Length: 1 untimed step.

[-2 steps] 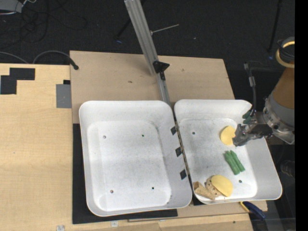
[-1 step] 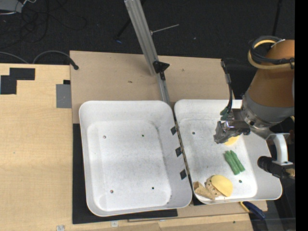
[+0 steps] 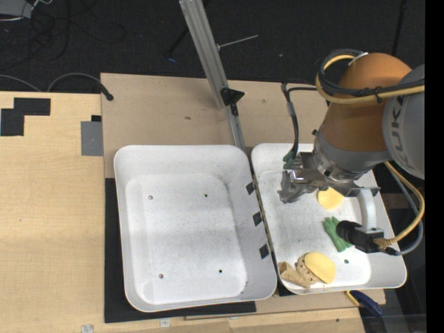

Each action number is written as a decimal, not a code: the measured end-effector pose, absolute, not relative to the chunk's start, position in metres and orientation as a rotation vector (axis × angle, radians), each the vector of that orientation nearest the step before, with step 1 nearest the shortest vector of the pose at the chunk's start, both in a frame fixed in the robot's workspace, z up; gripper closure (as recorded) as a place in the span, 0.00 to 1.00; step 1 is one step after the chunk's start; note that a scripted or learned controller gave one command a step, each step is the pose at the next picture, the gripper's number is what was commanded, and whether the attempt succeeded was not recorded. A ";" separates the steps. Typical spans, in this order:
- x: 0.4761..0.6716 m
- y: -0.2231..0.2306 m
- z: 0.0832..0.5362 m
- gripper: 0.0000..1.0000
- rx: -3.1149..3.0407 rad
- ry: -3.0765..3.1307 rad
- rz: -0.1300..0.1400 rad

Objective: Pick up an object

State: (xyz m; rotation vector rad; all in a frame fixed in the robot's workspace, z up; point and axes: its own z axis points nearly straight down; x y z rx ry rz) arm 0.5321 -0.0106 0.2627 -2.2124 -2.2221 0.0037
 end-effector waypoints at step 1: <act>0.564 0.035 0.261 1.00 -2.215 -2.224 0.001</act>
